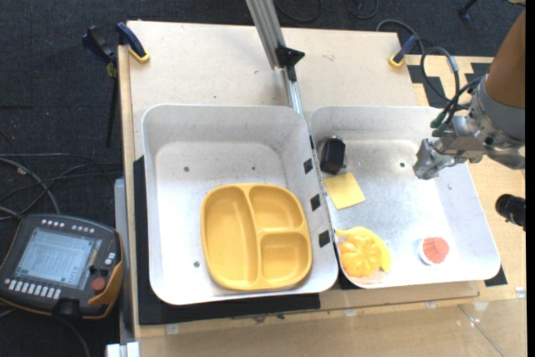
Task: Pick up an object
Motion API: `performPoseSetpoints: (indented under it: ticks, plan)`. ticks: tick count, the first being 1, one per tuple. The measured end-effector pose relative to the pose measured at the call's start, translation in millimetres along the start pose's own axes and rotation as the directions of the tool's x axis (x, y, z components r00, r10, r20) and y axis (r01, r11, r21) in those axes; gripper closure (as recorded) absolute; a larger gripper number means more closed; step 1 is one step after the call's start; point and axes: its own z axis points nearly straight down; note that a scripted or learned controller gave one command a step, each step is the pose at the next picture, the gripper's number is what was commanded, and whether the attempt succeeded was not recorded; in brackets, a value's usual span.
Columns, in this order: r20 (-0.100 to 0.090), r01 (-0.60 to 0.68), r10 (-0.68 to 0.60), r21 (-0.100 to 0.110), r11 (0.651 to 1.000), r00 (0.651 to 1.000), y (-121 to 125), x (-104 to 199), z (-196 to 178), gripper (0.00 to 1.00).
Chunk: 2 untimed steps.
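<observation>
The right bin [393, 205] holds a small black object [333, 155] near its left wall, a flat yellow square [345, 191] just below it, a yellow flower-shaped toy [363, 254] at the front left, and a small red round piece [435, 249] at the front right. My gripper [426, 161] hangs over the right bin's far right part, well away from all of them. I see nothing held in it.
The left bin [167, 180] holds a yellow divided tray [255, 236]. A slanted metal pole [263, 8] runs from the top down to the wall between the bins. A teach pendant [58, 263] lies on the floor at left. Clamps sit at the bench's far corners.
</observation>
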Motion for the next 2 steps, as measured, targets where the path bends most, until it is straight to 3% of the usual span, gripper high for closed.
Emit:
performPoseSetpoints:
  ticks: [2]
  plan:
    - [-0.003, 0.005, -0.005, 0.005, 1.000, 1.000, 37.3, 100.3, 38.6, 1.00]
